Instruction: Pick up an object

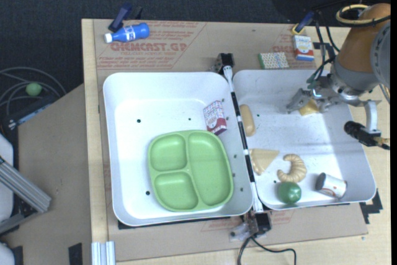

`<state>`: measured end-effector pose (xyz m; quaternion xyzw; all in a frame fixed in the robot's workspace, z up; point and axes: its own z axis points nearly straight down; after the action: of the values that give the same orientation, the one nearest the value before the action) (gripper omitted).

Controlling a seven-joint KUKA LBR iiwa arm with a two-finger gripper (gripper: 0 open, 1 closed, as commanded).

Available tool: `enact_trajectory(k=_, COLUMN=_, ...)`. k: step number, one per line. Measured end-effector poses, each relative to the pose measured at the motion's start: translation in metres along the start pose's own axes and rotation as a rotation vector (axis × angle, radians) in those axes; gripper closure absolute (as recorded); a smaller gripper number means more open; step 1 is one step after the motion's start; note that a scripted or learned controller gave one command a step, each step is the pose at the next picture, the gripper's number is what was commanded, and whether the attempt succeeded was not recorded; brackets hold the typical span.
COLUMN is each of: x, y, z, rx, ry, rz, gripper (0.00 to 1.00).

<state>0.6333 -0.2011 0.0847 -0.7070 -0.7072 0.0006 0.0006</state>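
My gripper hangs over the back of the right bin, reaching in from the right. Its fingers stand open on either side of a small yellow piece that sits low between them; I cannot tell whether they touch it. Nearer the front of this bin lie a tan oblong roll by the left wall, a pale yellow wedge, a croissant, a green ball and a white and brown cylinder.
The left bin holds a green divided plate and a small red and white carton. On the bench behind the bins lie a blue bottle and two small cards.
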Motion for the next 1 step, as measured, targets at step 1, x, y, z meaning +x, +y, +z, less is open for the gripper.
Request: enact_trajectory(k=1, x=-0.0172, y=0.0032, z=-0.0006, rx=0.000, ry=0.010, rz=-0.004, gripper=0.00)
